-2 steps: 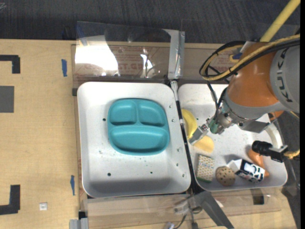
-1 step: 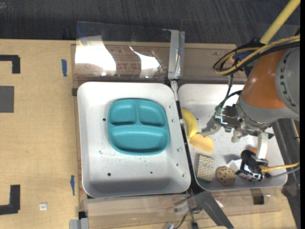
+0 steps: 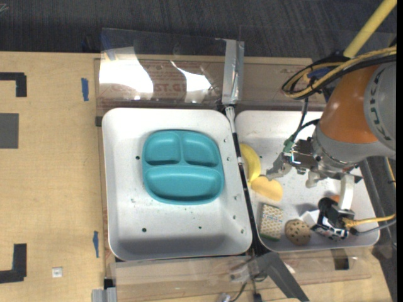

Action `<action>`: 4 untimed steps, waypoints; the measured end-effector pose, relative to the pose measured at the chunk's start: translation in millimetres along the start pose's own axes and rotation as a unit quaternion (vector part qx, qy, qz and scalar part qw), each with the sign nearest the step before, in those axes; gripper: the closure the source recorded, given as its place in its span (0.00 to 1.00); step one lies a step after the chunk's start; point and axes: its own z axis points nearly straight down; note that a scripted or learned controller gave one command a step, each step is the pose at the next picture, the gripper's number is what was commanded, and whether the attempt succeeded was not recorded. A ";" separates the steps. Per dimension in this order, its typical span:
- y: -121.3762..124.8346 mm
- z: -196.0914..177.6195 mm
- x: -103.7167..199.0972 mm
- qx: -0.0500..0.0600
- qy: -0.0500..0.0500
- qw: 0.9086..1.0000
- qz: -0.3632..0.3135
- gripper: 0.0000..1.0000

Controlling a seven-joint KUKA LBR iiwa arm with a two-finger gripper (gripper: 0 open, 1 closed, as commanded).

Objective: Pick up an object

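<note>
Gripper (image 3: 281, 165): whether open or closed could not be told.
Banana (image 3: 251, 161): just left of gripper, long axis lay across the reach.
Yellow lump (image 3: 267, 188): near gripper, lower left.

The left bin (image 3: 126, 222) carries a teal divided plate (image 3: 182, 167) near its middle. In the right bin (image 3: 271, 131), a banana (image 3: 252, 159) lies along the left wall, with a yellow soft piece (image 3: 267, 189) touching its lower end. A checkered pad (image 3: 272, 219) and a brown speckled ball (image 3: 297, 231) sit side by side at the front edge. The gripper (image 3: 293, 162) hangs over this bin, to the right of the banana.
</note>
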 end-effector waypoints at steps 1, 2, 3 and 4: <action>-26.4 82.0 -43.0 -0.002 0.000 0.996 -0.091 0.00; 53.1 96.4 -54.0 -0.004 -0.001 0.975 -0.222 0.00; 53.1 96.4 -54.0 -0.004 -0.001 0.975 -0.222 0.00; 100.7 96.7 -17.9 -0.003 0.000 0.965 -0.262 0.00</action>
